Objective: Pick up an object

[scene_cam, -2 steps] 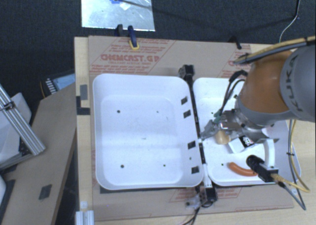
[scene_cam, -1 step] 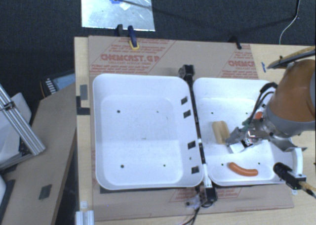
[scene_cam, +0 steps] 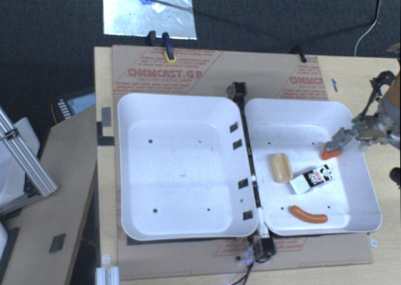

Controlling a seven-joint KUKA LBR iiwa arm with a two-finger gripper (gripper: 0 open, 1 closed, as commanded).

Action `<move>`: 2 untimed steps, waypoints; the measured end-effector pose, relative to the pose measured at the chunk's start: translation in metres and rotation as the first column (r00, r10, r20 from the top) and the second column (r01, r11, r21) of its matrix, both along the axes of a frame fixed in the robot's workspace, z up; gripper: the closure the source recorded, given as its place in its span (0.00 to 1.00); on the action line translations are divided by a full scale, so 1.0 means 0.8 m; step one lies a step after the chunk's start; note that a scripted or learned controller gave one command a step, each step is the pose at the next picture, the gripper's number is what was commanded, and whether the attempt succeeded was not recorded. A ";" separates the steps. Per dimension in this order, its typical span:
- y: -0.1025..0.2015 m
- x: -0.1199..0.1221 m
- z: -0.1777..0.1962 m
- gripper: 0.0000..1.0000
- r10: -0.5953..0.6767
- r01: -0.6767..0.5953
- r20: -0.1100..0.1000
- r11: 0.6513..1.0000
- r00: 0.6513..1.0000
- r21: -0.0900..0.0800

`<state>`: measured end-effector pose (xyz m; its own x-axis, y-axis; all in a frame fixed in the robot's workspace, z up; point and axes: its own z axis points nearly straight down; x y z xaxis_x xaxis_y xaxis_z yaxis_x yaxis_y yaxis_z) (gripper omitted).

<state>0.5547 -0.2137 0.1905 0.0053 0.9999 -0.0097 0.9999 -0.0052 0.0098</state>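
"CHEMCAST GP" in red on brown sheet (scene_cam: 188, 67) under bins.

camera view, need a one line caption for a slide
Claw at the right bin's far side, by a small orange-red object; tan block, black-and-white box and sausage lie nearby.

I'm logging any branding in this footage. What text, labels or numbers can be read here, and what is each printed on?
"CHEMCAST GP": red print, seen upside down, on the brown board behind the left bin.
The same red print, partly cut off, on the board's right corner.
The small black-and-white box carries a picture; any lettering is too small to read.
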 end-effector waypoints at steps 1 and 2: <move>0.094 0.009 -0.113 0.00 0.015 -0.014 -0.015 1.000 1.000 0.015; 0.159 0.063 -0.128 0.00 0.015 -0.015 0.001 1.000 1.000 0.009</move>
<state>0.6054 -0.0869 0.0879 -0.0093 1.0000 -0.0003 0.9999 0.0093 0.0108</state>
